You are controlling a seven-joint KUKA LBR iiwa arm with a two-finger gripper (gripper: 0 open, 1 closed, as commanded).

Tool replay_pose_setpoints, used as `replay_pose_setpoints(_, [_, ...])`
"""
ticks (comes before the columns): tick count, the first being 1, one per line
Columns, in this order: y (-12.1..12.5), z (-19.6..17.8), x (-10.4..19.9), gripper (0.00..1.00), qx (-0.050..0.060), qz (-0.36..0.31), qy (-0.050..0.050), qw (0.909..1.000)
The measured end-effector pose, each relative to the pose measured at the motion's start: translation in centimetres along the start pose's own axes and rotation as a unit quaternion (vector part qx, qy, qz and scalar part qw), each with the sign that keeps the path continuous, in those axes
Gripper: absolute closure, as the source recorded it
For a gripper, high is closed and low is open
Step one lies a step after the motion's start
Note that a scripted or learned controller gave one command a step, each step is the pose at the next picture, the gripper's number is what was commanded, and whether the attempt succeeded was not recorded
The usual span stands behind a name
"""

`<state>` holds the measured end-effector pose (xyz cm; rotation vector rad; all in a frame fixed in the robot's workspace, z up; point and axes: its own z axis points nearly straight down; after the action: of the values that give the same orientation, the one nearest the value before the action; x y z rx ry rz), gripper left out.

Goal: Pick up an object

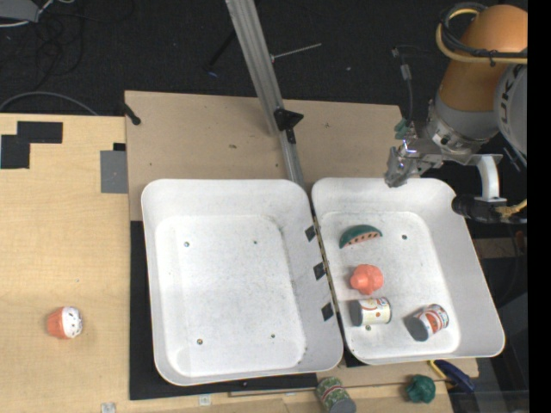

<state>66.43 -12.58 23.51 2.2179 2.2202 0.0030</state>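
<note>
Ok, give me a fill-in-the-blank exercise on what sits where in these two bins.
1. The watermelon slice lies in the ___ bin of the view.
2. Counting the red pear, that bin holds ___ objects.
3. The gripper hangs over that bin's ___ rim.
4. The two cans both lie on their ___.

Missing words: right; four; far; sides
</note>
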Motion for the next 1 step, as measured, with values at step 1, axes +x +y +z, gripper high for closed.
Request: replay_pose_setpoints(1, [-2.67,-0.16,3.45,1.0,0.004,-0.001,0.001,1.0])
